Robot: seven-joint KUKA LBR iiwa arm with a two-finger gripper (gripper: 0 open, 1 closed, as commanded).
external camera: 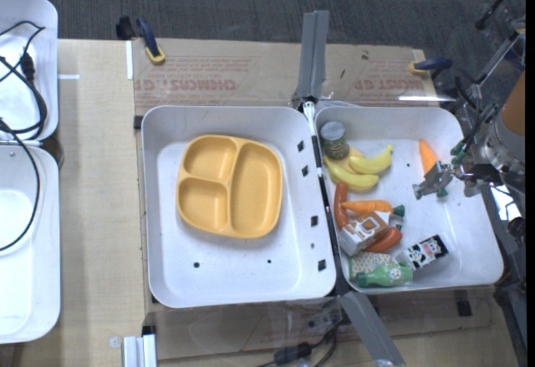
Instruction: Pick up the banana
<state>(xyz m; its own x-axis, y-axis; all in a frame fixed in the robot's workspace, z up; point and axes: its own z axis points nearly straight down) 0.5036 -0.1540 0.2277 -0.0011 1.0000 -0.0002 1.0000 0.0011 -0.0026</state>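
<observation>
A yellow plastic banana bunch [358,169] lies in the upper left part of the right-hand shallow white bin [468,269], just below a small grey-green tin can [333,138] that stands near the bin's top left corner. The two curved fruits point to the right, one above the other, and nothing grips them.

The grey two-finger gripper [435,184] hangs over the right side of the same bin, well apart from the banana bunch, on the arm that reaches in from the right edge. Its metal tips sit close together with nothing between them; how far they stand apart cannot be told from this view.

An orange plastic carrot [428,156] lies just above the gripper. Below the banana bunch sit a second orange carrot [368,207], a small orange-and-white carton [364,233], a green soft toy [383,275] and a black-and-white milk carton [426,252].

The left-hand white bin [167,273] holds a yellow divided plastic plate [230,186] with three compartments.
</observation>
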